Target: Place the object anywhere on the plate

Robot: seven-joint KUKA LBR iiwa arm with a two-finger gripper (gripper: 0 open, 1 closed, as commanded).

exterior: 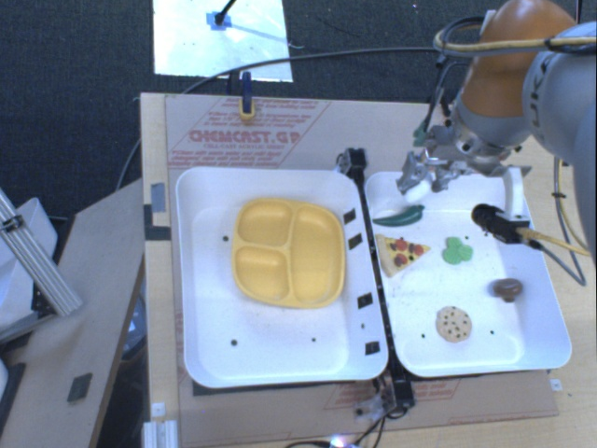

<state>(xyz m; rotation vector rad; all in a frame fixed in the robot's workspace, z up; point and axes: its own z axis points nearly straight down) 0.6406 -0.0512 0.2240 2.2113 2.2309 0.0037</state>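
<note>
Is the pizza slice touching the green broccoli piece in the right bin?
Apart. The camera view shows bare white bin floor between the pizza slice and the broccoli.

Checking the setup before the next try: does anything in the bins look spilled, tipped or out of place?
Nothing stands out. The yellow plate lies flat in the left bin. The pizza slice, cookie, green pepper, broccoli and brown piece lie apart in the right bin.

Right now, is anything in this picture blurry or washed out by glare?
In the camera view, the shiny sheet on the floor glares white; the gripper looks soft and slightly blurred; the yellow plate and pizza slice stay sharp, under even light with faint shadows.
</note>
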